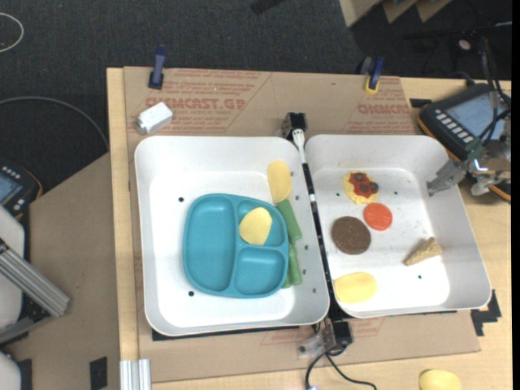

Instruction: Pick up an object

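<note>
I judged the approach step was only beginning: the gripper (444,179) hung over the rim of the right bin (398,149), I could not tell if its jaws were spread or pressed together, and next it needed to descend onto the orange disc (377,216) in that bin's middle

A handheld screen (461,120) is set on the table (500,236) just behind the pincer (439,183). A blue clamp (374,74) is fixed up-left of it; a white block (154,118) is placed well to its left.
</note>
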Tool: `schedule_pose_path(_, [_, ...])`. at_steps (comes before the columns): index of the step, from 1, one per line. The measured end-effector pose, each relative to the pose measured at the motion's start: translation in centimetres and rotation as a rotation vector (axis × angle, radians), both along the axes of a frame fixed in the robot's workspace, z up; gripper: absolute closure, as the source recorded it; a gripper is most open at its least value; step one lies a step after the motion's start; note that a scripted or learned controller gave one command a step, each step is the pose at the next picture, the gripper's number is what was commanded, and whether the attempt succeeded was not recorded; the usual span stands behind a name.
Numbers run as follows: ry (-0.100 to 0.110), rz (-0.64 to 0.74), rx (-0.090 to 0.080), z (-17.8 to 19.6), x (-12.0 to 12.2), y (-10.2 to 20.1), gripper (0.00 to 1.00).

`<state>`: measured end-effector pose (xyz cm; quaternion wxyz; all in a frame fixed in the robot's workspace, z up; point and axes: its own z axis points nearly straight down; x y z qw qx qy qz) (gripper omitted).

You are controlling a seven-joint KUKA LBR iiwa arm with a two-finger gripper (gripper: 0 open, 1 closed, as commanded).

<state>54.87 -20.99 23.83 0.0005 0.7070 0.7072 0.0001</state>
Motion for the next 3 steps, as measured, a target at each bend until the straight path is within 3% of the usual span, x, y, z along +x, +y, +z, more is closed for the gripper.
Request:
schedule_pose_path(1, [-0.02,0.004,-0.005,18.2,-4.0,3.6,0.0])
schedule_pose_path(2, [-0.006,0.002,-0.004,18.2,-4.0,3.5,1.0])
schedule_pose_path(3, [-0.017,0.004,-0.003,30.4,-4.9,6.9,1.0])
